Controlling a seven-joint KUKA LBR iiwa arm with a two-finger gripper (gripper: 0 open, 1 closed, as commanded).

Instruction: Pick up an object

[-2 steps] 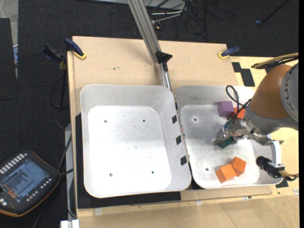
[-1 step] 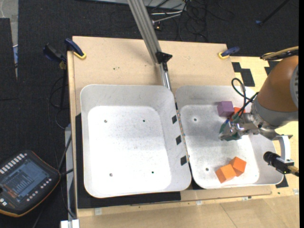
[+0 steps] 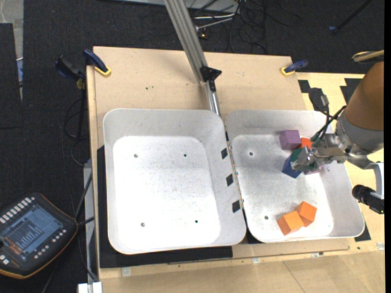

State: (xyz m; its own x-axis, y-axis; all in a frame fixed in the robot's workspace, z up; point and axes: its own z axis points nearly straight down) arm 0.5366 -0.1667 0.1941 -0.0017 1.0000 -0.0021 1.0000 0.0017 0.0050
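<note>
Hovering our gripper low in the right bin over the blue block, beside the purple block, we can't tell its grip, so we should centre before lifting.

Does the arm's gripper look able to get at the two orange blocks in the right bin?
Probably yes. The two orange blocks lie uncovered near the front of the right white bin, apart from the cluster under the gripper.

A tan worktop sits on dark carpeted floor; cables trail at the far side, and a teach pendant lies on the floor nearby.
</note>
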